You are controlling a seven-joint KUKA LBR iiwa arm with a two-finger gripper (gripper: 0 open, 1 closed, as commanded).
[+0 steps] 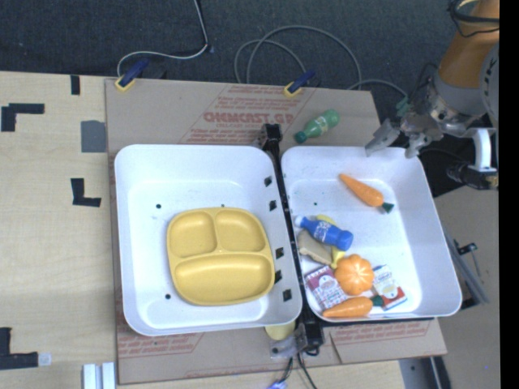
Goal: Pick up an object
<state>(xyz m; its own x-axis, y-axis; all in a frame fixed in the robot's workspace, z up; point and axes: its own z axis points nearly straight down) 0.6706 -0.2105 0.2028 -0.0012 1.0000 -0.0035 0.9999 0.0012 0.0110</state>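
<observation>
- The left white bin (130, 217) holds a yellow divided plate (220, 255) lying flat near its middle.
- The right white bin (430, 241) holds a carrot (361, 190) near its far side, alone. Toward the near side a blue bottle (326, 233), an orange fruit (354, 274), a second carrot (349, 306) and small packets (323, 286) cluster together.
- A green bottle (316, 126) lies on the cardboard beyond the bins.
- The gripper (395, 138) hovers over the right bin's far right corner, fingers parted, holding nothing.

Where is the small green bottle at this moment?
The green bottle lies outside the bins on the cardboard, just behind the right bin, near its back left corner.
</observation>
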